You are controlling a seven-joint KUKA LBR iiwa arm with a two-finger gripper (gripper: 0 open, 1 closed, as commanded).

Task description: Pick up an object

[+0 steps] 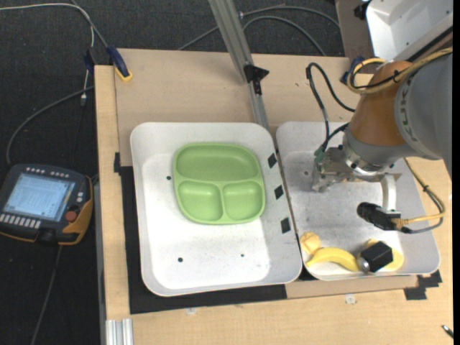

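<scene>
Far left of the tool (pixel 321 180), a green divided plate (pixel 218 182) lies in the left bin (pixel 154 264). Whether the tool is apart or together cannot be told. Below it, near the right bin (pixel 424 261) front wall, a banana (pixel 329 256) lies lengthwise left to right, beside a black-and-yellow object (pixel 379 256).

Banana (pixel 332 257): yellow, curved, lying flat at the near edge of the right bin (pixel 316 214), towards its near left corner. Block (pixel 378 255): small, black and yellow, just beside the banana's right end, near the bin's near right corner
</scene>
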